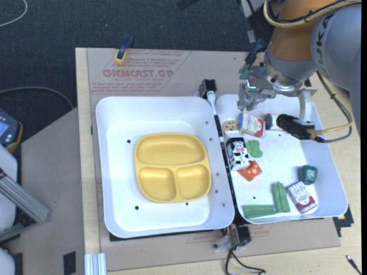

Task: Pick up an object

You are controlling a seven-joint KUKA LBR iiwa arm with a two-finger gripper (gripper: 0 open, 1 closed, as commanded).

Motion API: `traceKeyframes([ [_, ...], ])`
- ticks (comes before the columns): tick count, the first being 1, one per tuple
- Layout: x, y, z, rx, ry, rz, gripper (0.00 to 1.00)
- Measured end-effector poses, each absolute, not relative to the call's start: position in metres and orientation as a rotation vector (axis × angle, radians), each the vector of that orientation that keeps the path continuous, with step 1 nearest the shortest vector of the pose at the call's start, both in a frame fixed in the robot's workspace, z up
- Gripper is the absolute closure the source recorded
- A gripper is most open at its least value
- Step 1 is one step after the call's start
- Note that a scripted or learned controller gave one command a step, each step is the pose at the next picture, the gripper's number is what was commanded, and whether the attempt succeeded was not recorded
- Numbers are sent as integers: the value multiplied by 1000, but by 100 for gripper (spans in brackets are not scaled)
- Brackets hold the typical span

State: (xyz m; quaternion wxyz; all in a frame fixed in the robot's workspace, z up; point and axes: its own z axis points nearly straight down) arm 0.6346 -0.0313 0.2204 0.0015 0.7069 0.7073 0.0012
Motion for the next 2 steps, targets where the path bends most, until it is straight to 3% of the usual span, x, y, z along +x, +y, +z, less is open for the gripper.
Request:
traceKeyframes([
  [2,619,-35,229,2224,2223,-2,100],
])
